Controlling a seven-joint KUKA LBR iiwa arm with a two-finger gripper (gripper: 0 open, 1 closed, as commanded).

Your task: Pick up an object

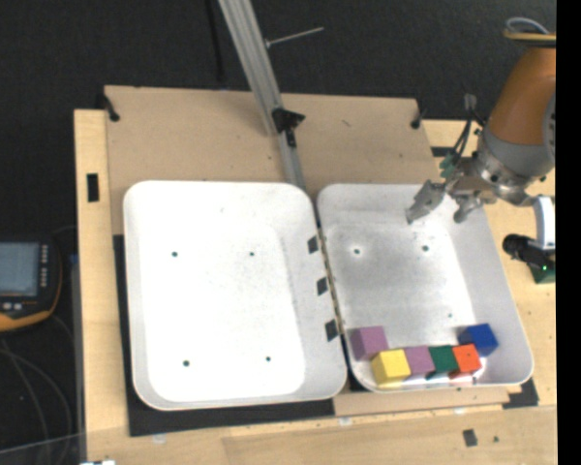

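The wooden counter (203,134) carries two white bins. In the right bin (407,269), the hand (443,204) hovers over the far edge, fingers spread, holding nothing. Small coloured blocks (421,355) cluster along that bin's near edge, well apart from the hand.

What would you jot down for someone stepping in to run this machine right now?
Gripper: open, holding nothing, over the far end of the right bin.
Blocks: all bunched at that bin's near edge: purple block, yellow block, a second purple one, green block, orange block, blue block.
Done: nothing picked yet.
Left: move toward the blocks, close on one and lift it.
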